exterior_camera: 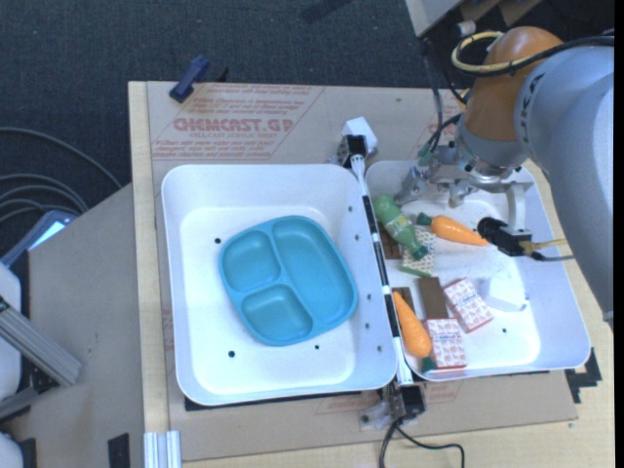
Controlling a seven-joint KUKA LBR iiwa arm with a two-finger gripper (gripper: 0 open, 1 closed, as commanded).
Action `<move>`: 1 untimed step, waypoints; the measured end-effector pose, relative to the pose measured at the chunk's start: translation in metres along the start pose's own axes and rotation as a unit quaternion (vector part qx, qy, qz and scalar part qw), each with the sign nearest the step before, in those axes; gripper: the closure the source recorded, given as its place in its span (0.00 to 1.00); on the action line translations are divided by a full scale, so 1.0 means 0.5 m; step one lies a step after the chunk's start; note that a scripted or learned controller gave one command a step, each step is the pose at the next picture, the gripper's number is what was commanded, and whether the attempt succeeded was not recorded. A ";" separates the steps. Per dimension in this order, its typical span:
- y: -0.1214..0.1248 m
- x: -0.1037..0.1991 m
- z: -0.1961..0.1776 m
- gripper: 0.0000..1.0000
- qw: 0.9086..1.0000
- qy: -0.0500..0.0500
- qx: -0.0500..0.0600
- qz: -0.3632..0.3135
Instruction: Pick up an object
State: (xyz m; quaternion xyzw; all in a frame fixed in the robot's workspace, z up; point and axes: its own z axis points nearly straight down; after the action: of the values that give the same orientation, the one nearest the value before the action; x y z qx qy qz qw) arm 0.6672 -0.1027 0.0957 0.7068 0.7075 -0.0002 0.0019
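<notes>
The right bin (556, 344) holds a small green bottle (398, 222) lying near its left wall and an orange carrot (456, 230) just right of the bottle. A second carrot (411, 326) lies along the left wall lower down. Two red-and-white cartons (467, 303) (447, 343) rest toward the bin's front, beside a flat brown piece (429, 295). A white lump (507, 291) sits to the right. My gripper (435, 181) hangs low over the bin's far left corner, just above the bottle and the first carrot. Nothing shows in its grasp.
In the left bin (185, 203) a blue divided plate (285, 279) lies flat in the middle. The ridge where the two bins meet (375, 252) runs right beside the bottle and lower carrot. The grey arm with its orange band (502, 76) covers the right bin's far side.
</notes>
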 end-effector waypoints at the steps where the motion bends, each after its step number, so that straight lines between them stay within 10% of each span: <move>1: -0.101 0.001 0.022 0.00 1.000 0.002 0.002 0.001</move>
State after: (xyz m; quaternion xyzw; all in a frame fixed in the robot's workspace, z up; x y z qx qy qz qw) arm 0.6170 -0.1022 0.0846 0.7072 0.7070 -0.0005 -0.0006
